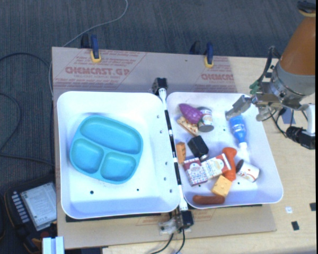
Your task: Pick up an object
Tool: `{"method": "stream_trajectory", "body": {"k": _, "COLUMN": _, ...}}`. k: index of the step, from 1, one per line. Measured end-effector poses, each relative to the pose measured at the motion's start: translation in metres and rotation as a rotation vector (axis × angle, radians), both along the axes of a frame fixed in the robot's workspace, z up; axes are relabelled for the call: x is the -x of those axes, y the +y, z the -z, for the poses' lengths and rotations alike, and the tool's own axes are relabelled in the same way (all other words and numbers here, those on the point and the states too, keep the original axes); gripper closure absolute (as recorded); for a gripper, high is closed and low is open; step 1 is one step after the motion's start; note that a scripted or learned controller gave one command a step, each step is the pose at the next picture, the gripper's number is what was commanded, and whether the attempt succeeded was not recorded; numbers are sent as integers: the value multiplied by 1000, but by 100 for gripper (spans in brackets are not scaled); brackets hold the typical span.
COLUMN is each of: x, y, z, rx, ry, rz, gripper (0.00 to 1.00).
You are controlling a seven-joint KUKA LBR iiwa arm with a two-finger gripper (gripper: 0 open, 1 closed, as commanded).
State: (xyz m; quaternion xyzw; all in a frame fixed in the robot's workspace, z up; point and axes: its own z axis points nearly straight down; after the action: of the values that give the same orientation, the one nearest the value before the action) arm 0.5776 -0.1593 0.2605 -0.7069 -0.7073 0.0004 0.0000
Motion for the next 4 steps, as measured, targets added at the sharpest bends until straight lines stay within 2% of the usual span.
{"method": "stream_trajectory", "body": {"k": 1, "x": 17, "y": 30, "z": 122, "rx": -1, "ry": 3, "rz": 1, "gripper": 0}}
{"method": "stream_trajectory", "body": {"k": 2, "x": 40, "y": 41, "z": 158, "rx": 0, "ry": -1, "rz": 1, "gripper": 0}}
{"method": "stream_trajectory", "body": {"k": 3, "x": 40, "y": 41, "z": 149, "rx": 0, "ry": -1, "rz": 2, "gripper": 100}}
{"method": "stream_trajectory", "body": {"k": 4, "x": 40, "y": 41, "z": 149, "rx": 0, "ry": 0, "rz": 1, "gripper": 0}}
